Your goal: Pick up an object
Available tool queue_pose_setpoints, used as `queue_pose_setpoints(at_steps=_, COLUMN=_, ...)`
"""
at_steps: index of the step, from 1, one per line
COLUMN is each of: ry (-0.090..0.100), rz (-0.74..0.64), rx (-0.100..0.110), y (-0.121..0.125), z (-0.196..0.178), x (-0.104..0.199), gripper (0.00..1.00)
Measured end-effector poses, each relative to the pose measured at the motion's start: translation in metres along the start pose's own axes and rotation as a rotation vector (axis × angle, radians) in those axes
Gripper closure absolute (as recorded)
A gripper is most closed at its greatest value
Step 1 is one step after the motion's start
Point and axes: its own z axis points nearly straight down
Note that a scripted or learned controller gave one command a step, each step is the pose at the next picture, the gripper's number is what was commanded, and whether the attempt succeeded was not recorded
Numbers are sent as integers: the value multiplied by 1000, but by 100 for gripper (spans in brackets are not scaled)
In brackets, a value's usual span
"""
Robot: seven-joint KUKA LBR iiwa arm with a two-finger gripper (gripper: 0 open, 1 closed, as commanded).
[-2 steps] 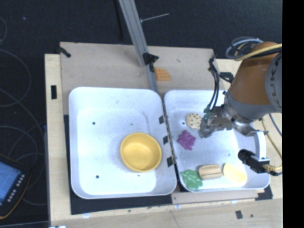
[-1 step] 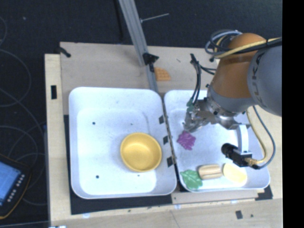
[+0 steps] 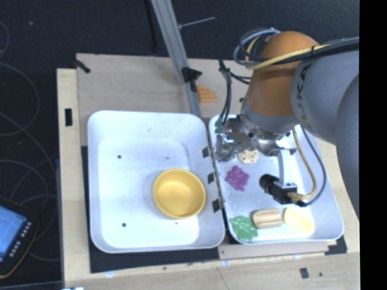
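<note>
1. Nearest the camera, along the front wall of the right bin (image 3: pixel 329 231), lie three things in a row: a green crumpled piece (image 3: pixel 243 226), a tan cylinder (image 3: pixel 268 218) lying on its side and touching it, and a pale yellow round piece (image 3: pixel 299 220) at the cylinder's other end.
2. In the left bin (image 3: pixel 109 162) a yellow bowl (image 3: pixel 178 193) sits upright towards the front right, well apart from everything else.
3. Further back in the right bin, a purple lumpy piece (image 3: pixel 237 177) lies near the dividing wall; a black fitting (image 3: pixel 273 188) on a cable hangs just beside it to the right.
4. A cream disc with dark dots (image 3: pixel 247 156) lies just behind the purple piece, partly under the arm.
5. The end effector (image 3: pixel 227 145) is low over the back left of the right bin, beside the disc; whether it is open or closed, I cannot tell.
6. Behind the bins, an orange waffled piece (image 3: pixel 206 94) rests on the counter (image 3: pixel 127 83) by a slanted metal rail (image 3: pixel 172 41).
</note>
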Motion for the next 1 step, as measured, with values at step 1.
queue_pose_setpoints(at_steps=1, ry=-2, rz=2, rx=1, y=24, z=12, x=51, gripper=100)
